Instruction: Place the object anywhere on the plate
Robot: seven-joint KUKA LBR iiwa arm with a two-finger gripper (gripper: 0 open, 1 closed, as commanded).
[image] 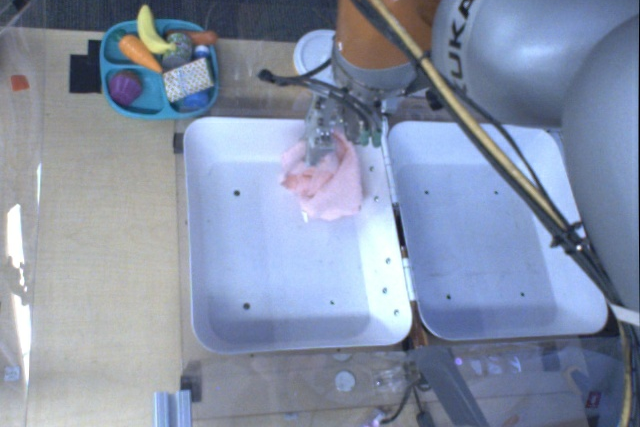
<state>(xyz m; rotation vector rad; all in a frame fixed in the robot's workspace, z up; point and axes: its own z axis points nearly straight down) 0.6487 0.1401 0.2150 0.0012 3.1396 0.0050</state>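
Gripper [322,147] down on pink cloth [325,180] near left bin's [230,315] back right corner; grip state unclear. Plate [312,48] behind bin; placement pending.

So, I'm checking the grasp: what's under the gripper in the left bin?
A crumpled pink cloth lies under the gripper, on the left bin floor. The gripper covers the cloth's top edge, so the contact is hidden.
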